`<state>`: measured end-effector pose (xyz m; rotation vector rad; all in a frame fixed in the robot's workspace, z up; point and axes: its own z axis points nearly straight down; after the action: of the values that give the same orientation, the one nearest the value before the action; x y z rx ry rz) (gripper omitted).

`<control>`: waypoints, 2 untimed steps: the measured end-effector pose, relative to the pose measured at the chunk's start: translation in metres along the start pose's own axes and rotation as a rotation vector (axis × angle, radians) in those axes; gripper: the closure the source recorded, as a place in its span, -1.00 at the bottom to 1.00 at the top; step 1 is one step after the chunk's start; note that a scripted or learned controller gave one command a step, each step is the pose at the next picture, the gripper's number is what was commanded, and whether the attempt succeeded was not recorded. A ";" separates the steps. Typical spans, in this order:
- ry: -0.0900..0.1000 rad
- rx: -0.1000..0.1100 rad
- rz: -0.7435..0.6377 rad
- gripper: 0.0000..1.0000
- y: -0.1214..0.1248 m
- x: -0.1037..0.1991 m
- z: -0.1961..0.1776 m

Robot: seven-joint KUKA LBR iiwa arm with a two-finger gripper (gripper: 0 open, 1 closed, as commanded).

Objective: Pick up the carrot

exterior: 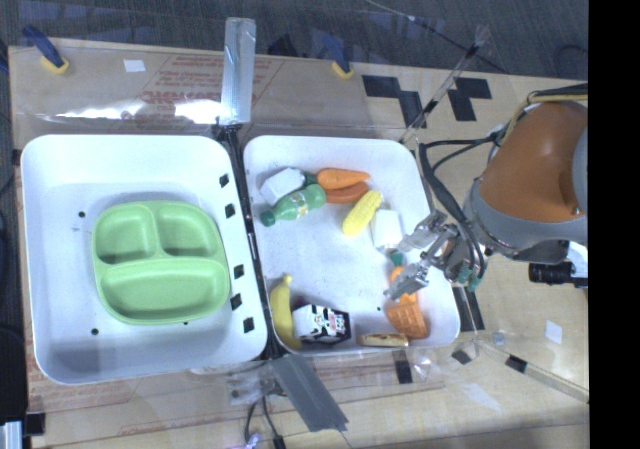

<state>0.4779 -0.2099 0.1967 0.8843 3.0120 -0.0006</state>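
Orange carrot, one, two bins

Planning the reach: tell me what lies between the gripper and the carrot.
The gripper hangs at the right bin's right side; the carrot lies near the far wall. A white block and the corn cob lie roughly between them.

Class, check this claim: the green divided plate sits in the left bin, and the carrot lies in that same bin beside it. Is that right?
Not quite. The camera view shows the plate in the left bin, but the carrot lies in the right bin, near its far edge, next to the green bottle and the corn.
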 end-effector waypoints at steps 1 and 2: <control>-0.001 -0.001 -0.045 -1.00 0.017 -0.007 0.103; -0.002 0.000 -0.053 1.00 0.018 -0.008 0.093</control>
<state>0.4948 -0.1988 0.1039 0.8043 3.0319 -0.0010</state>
